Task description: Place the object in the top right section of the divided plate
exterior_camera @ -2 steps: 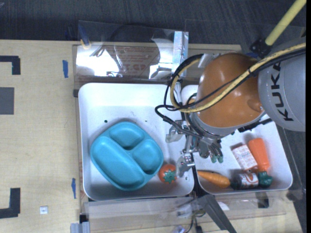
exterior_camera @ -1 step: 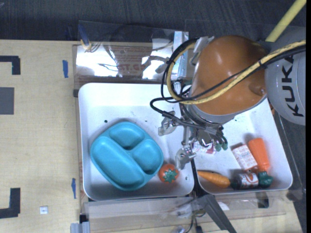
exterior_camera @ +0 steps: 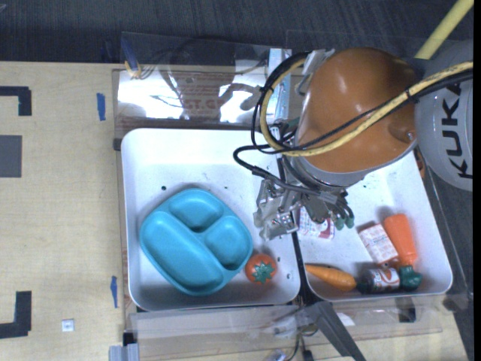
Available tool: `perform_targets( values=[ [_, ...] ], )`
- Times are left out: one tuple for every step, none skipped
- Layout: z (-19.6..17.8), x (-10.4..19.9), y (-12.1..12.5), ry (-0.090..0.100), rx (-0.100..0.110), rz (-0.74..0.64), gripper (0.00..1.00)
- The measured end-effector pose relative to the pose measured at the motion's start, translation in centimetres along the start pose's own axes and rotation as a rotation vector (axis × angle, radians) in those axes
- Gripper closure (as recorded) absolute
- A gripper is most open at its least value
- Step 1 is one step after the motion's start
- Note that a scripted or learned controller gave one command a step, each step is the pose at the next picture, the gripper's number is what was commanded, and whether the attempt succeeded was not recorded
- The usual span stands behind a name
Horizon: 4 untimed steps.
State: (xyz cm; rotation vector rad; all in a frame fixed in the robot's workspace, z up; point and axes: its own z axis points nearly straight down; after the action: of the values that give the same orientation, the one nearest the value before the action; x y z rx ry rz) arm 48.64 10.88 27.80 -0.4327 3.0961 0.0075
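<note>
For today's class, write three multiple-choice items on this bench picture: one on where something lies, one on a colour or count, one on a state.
1. Where does the toy tomato lie?
A. On the plate
B. In the left bin, beside the plate's right edge
C. In the right bin

2. What colour is the divided plate?
A. Blue
B. Red
C. White

3. What do the plate's sections hold?
A. The tomato
B. A carrot
C. Nothing

Key: 1 B, the tomato rests on the left bin floor by the plate. 2 A, it is light blue. 3 C, all three sections show bare; the carrot lies in the right bin.

divided plate (exterior_camera: 194, 239) in left bin (exterior_camera: 150, 156), tomato (exterior_camera: 261, 268) right
</note>
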Motion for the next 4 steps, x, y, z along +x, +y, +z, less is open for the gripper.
perform_targets(
  values=[
    [9.7,-3.7,-6.1,0.02,0.003,0.142,1.0],
    [9.3,-3.0,-11.9,0.009,0.009,0.911,1.0],
    [9.2,-1.6,-15.2,0.013,0.006,0.337,1.0],
    [17.3,-0.7,-24.2,0.009,0.004,0.258,1.0]
  ],
)
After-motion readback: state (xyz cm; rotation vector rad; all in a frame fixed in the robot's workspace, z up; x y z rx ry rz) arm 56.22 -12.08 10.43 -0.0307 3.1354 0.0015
